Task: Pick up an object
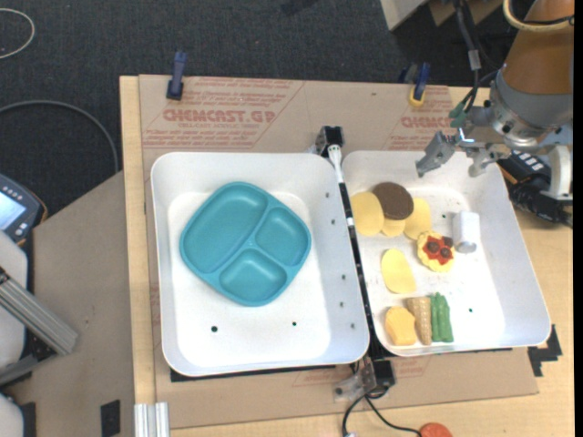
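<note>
Bench top [273, 107]: brown board printed with red lettering, set over dark carpet. Two blue clamps grip its far edge, one near the far left corner [176, 73], one right of centre [420, 82]. Two shallow white bins lie directly on the board, side by side, touching along their inner edges. Left bin [182, 335] covers most of the left half. Right bin [515, 280] reaches the right edge, its near right corner overhanging. Black clips [330, 138] sit at the seam's far end.
</note>
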Available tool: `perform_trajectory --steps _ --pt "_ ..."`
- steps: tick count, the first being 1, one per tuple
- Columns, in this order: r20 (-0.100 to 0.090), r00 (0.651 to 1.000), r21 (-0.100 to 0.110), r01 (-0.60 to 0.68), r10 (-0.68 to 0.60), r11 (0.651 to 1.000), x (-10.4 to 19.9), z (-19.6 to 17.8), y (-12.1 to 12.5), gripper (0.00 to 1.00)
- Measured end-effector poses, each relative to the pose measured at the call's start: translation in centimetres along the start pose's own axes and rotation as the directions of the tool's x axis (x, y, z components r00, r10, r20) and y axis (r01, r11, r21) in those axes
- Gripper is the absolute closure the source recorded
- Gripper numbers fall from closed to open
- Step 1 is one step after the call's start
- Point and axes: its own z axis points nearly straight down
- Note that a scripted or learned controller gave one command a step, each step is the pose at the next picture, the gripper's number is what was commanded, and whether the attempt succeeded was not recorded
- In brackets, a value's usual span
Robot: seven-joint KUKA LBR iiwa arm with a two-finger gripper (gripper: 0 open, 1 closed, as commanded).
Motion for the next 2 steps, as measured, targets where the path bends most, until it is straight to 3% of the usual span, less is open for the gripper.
perform_trajectory --steps 1,2 --pt "-0.003 1.000 0.013 0.001 -0.001 1.000 3.1 11.7 -2.8 0.00" --pt "-0.001 1.000 -0.003 0.005 -0.005 1.000 8.3 5.1 -5.7 0.00"
